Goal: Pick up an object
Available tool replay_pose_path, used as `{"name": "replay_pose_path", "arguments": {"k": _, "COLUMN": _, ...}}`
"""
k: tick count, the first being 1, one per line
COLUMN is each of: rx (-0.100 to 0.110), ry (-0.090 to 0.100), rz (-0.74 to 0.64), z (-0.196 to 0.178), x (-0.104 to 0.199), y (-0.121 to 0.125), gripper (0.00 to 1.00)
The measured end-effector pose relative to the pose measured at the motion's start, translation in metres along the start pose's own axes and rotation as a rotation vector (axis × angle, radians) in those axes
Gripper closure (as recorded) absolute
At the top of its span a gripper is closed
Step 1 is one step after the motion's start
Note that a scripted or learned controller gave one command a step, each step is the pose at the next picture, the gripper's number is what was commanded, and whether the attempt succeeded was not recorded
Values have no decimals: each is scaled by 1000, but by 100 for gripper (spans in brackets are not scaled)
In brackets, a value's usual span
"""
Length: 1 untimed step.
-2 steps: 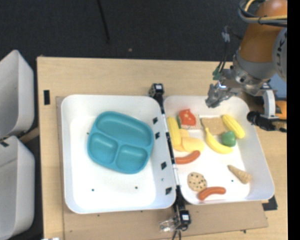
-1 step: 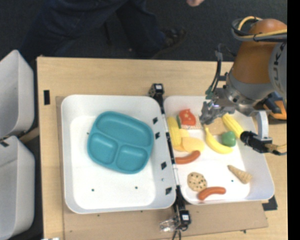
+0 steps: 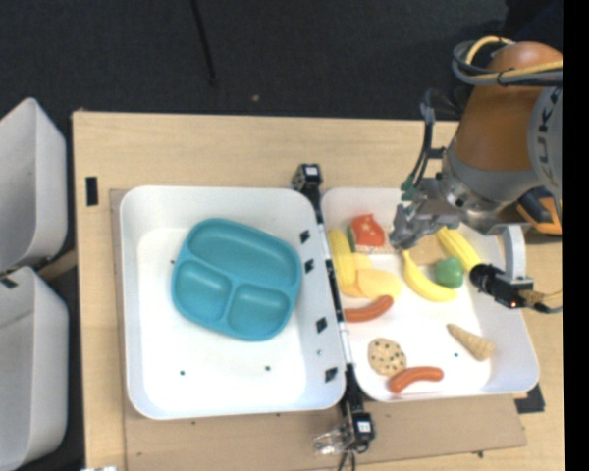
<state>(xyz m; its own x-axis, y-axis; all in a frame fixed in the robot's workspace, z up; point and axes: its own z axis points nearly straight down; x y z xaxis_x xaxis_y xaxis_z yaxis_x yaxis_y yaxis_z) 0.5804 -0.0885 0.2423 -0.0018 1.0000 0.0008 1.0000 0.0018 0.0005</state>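
In the right bin [image 3: 515,366]: nothing picked yet.
Near edge had a sausage [image 3: 415,378] and cookie [image 3: 385,355]; farther back the gripper [image 3: 408,226] hovered by the banana [image 3: 427,281], can't tell its grip, nothing visibly held.

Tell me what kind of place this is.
Most likely a robotics lab bench set up for pick-up trials, not a real kitchen. A grey and orange arm reaches over two white bins; one holds a blue divided plate, the other toy food such as a banana.
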Motion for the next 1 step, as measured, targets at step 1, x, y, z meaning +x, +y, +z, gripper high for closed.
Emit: {"name": "replay_pose_path", "arguments": {"k": 1, "rx": 1, "ry": -1, "rz": -1, "z": 9, "x": 10, "y": -3, "gripper": 100}}
